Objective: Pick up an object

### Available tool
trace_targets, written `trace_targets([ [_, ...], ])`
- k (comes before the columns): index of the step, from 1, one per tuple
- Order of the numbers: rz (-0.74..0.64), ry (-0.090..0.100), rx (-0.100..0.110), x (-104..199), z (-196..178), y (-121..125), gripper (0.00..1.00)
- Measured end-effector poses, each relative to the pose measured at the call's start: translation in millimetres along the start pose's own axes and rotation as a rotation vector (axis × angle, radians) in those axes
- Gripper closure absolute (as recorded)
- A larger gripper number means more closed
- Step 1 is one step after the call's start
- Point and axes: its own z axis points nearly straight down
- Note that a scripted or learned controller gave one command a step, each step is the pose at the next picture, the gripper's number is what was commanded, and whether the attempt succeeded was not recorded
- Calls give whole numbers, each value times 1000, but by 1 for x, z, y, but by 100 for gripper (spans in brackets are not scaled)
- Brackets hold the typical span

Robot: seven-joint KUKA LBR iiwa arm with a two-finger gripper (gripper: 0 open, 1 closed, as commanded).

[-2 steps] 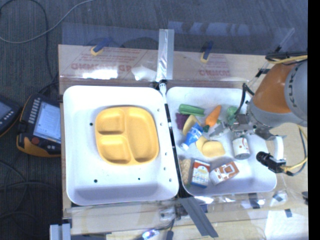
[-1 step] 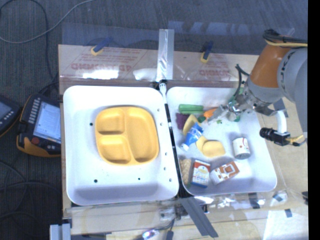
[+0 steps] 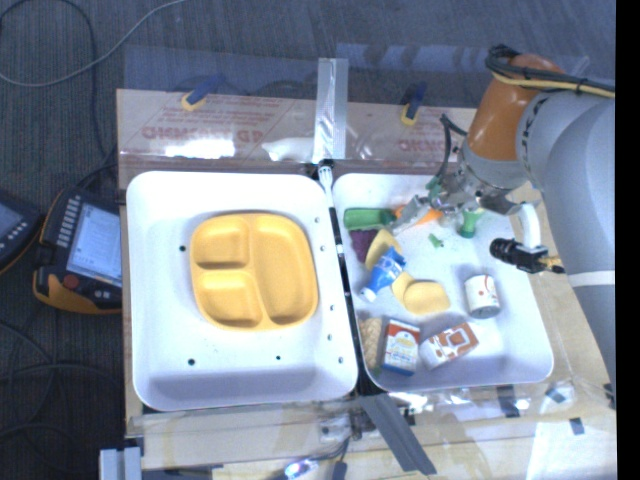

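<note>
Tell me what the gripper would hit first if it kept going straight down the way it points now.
Probably the orange carrot-like piece lying just under the gripper in the right bin, with small green bits beside it. Depth is hard to judge from this slanted view, so it may already be touching.

A robot lab: an arm (image 3: pixel 560 168) over two bins (image 3: pixel 150 368), teach pendant (image 3: pixel 85 253) and cables (image 3: pixel 60 28) on carpet.
</note>
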Motion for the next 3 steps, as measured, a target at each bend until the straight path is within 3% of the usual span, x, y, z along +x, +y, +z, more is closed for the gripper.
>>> trace_targets([
  [1,-1,4,17,1,-4,-4,100],
  [2,0,2,14,1,-5,-4,0],
  [3,-46,1,14,33,-3,2,0],
])
